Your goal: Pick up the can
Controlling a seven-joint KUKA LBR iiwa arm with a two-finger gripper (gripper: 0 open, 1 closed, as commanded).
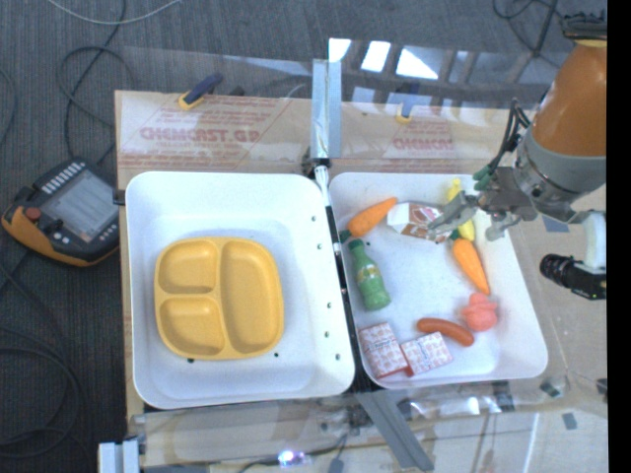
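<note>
Nearest, two red-and-white packets (404,351) are lying in front of the green bottle (370,276), against the front wall of the right bin (527,368). Little room there. A sausage (445,330) and a pink toy (481,311) are sitting right of the bottle, near each other, toward the bin's right wall.

The bottle is lying along the left wall. A carrot (471,265) is lying to its right with bare bin floor between them; that gap is looking like the best open room.

The can (416,218) is lying on its side behind and right of the bottle, with a second carrot (371,217) just beside its left end. The gripper (465,222) is hovering at the can's right end, low, probably lining up for the grasp. Whether it is released or clenched, I cannot tell. A yellow item (455,189) is crowding it near the back wall, so approach room is tight.

Left of the bottle, the left bin (138,195) is holding a yellow tray (219,297), well apart.
</note>
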